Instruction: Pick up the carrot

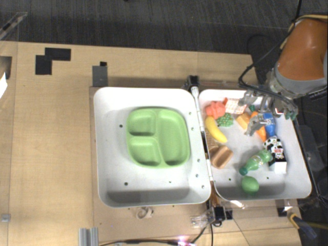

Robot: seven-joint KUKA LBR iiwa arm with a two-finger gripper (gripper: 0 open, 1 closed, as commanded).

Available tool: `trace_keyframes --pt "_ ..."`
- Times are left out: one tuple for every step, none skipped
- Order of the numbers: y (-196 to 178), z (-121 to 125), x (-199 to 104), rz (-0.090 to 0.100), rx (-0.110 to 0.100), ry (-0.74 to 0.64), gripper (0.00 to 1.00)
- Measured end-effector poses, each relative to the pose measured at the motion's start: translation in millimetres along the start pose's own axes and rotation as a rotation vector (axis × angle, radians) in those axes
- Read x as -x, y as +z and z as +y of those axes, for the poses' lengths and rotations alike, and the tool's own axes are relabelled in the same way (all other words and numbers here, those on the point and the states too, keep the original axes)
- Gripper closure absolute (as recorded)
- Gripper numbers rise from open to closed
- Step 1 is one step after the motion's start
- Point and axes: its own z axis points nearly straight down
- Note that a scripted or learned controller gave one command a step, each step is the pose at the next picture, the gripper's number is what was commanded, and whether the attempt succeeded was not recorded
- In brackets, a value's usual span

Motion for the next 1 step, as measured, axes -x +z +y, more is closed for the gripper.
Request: trace_keyframes --pt "103.6 -43.7 7.5 -0.008 -0.002 -0.086 0.00"
